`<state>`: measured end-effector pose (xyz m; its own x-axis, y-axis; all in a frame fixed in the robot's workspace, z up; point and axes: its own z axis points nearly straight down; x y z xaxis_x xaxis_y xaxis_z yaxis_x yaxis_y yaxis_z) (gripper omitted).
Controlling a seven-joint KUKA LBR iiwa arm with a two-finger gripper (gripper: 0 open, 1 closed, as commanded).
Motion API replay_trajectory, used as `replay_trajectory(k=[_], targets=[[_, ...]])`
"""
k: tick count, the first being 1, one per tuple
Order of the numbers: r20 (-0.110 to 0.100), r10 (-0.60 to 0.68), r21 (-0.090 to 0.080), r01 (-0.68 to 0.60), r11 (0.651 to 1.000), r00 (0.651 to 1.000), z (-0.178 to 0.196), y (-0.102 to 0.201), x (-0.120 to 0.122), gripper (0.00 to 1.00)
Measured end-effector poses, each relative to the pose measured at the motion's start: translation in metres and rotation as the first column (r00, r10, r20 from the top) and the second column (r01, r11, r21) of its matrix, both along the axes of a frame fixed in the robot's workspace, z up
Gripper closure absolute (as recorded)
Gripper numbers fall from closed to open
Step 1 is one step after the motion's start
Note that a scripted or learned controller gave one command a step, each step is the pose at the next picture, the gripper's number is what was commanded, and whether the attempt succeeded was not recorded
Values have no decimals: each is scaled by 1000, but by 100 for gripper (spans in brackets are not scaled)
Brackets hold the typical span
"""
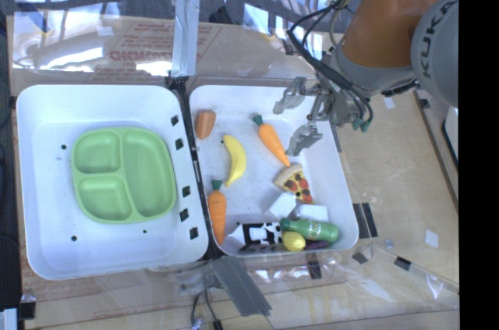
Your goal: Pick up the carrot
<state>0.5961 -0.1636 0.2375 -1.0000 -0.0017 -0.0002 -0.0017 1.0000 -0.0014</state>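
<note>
The gripper (299,116) hangs over the upper right part of the right bin (234,96), its two grey fingers spread apart, one fingertip (285,104) up toward the bin's far wall and the other down near the right wall. Nothing sits between the fingers; the hand is open and holds nothing.

A carrot (271,140) with a green top lies on the bin floor just left of and slightly below the gripper, slanting from upper left to lower right, its green end toward the far wall. Its pointed end lies close to the lower finger, apart from it as far as can be seen. A second carrot (217,213) lies along the bin's left wall near the near-left corner, upright in the view with its green top upward, well apart from the hand.

Between the two carrots lies a banana (234,157). An orange-brown piece (205,123), hard to identify, sits by the left wall near the far-left corner. A pizza slice (293,182) lies just below the first carrot's tip. Along the near wall lie a white block (312,213), a green bottle-like item (313,229), a lemon (293,242) and a black-and-white patterned object (261,233).

The left bin (39,106) holds a green divided plate (123,174) with three compartments.
</note>
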Motion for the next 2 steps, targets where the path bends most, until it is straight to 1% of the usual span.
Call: replay_trajectory(k=[1, 2], targets=[[-14, -102, 4, 103, 995, 995, -122, -22, 33, 0], [-1, -179, 2, 179, 984, 984, -145, -21, 24, 0]])
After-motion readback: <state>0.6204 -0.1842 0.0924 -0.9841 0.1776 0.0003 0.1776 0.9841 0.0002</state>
